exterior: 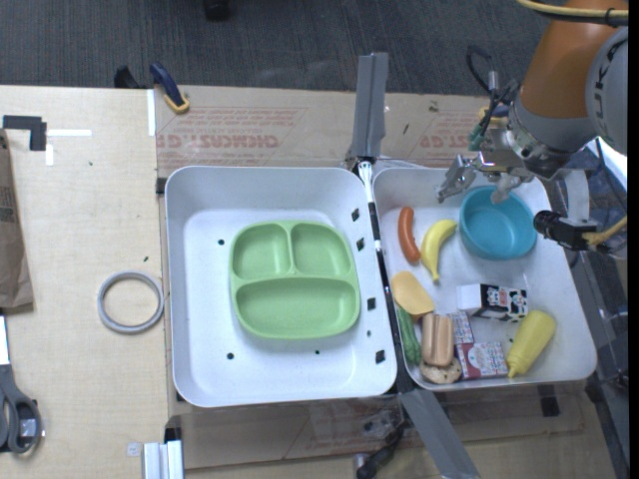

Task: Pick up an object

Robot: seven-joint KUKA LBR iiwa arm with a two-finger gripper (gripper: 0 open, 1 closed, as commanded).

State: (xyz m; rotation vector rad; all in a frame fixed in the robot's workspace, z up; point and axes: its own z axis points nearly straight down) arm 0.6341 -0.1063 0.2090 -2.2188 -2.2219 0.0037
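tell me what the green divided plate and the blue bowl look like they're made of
Green divided plate: probably moulded plastic, matte, with an even pastel colour and soft rounded ridges between its three compartments.
Blue bowl: also likely plastic, smooth with a slight sheen, uniform colour and a thin rim. Glazed ceramic cannot be ruled out from this view.

A robotics lab: plywood bench (80,228) with twin white bins (190,297), toy food, tape roll (131,300), dark carpet (250,18).

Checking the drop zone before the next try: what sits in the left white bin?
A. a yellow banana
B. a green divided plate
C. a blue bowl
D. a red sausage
B: the green divided plate lies flat in the left white bin, while the food items crowd the right white bin.
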